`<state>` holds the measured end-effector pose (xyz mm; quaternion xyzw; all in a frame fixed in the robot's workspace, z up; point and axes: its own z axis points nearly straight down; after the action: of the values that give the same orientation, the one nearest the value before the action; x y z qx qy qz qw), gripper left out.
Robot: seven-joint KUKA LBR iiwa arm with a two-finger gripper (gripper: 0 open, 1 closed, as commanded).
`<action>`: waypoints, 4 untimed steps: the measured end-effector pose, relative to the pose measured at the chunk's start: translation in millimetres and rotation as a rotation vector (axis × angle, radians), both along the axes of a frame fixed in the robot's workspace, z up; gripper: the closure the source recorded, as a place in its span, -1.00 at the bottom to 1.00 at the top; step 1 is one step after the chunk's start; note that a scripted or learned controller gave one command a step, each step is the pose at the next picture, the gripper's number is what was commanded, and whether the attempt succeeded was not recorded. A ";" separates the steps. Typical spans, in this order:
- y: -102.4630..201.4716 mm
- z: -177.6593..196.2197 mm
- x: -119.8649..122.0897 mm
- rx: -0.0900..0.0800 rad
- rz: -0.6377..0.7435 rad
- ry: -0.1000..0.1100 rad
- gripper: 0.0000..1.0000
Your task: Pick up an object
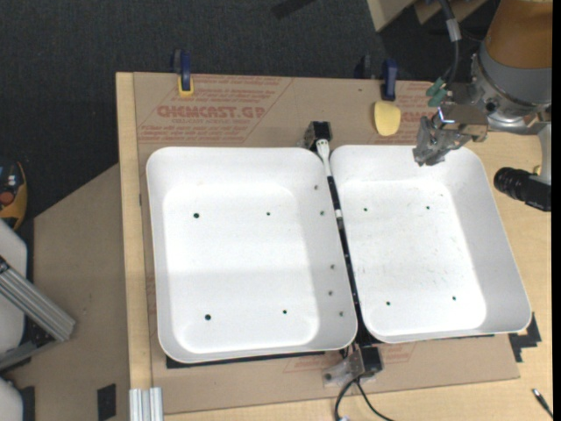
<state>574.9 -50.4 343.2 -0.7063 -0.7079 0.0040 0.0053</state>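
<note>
gripper (pixel 432 150) above right bin's (pixel 491 235) far rim.

Two shallow white bins are being seen side by side on the bench: a left bin (pixel 175 235) and a right bin (pixel 491 235). Two blue clamps are being counted along the far edge of the board, a left clamp (pixel 183 68) and a right clamp (pixel 389 77). One yellow object (pixel 387 117) is being shown just beyond the right bin's far rim. One arm (pixel 517 51) is being counted, carrying one gripper (pixel 431 152).
</note>
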 end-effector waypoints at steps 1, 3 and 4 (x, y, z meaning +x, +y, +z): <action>85.5 -93.4 -7.1 0.001 0.006 -0.002 1.00; 157.6 -83.6 27.5 -0.002 0.001 -0.002 1.00; 277.0 -137.2 58.1 0.002 0.008 -0.013 1.00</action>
<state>633.0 226.6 206.0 -0.7033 -0.7109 -0.0014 0.0015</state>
